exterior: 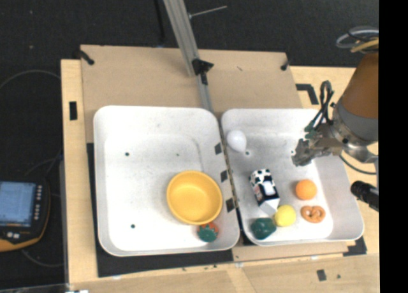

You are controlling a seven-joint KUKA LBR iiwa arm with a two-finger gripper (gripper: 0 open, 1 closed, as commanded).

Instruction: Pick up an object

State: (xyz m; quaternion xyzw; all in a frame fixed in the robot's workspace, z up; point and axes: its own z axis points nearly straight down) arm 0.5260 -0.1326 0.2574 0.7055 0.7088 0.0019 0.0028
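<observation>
The gripper [305, 155] is hovering over the right bin [280, 123] near its far right side, and whether it is open or closed cannot be told from this slant, though nothing is showing in its grasp. Just below it an orange ball [306, 189] is sitting apart from a yellow ball [285, 216], a pretzel-shaped toy [312, 213], a black-and-white cow-patterned carton [263, 187], a green toy [262, 227] and a white ball [237, 139]. The orange ball is looking light, smooth and prone to rolling, so taking it across its widest middle is seeming the safest hold.
</observation>
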